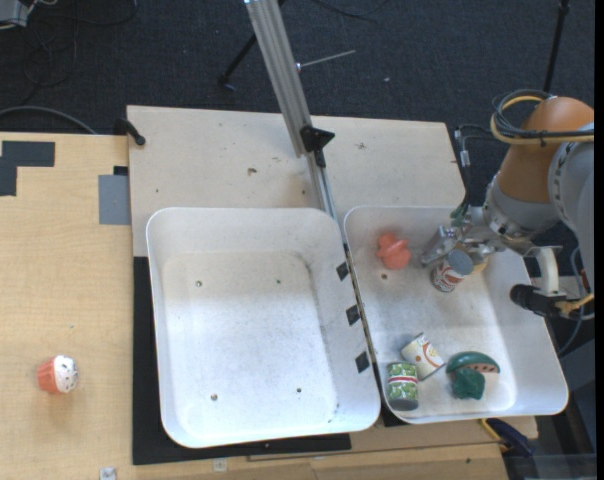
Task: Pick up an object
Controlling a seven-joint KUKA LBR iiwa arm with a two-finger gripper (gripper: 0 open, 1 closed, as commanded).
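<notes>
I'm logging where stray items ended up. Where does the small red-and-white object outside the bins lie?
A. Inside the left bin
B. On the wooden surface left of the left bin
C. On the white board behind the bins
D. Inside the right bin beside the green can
B: the small red-and-white object sits on the light wooden surface, well left of the left bin.

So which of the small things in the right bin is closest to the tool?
The silver can with a red band, right beside the tool. The orange lump sits farther left; the rest lie at the near end.
</notes>
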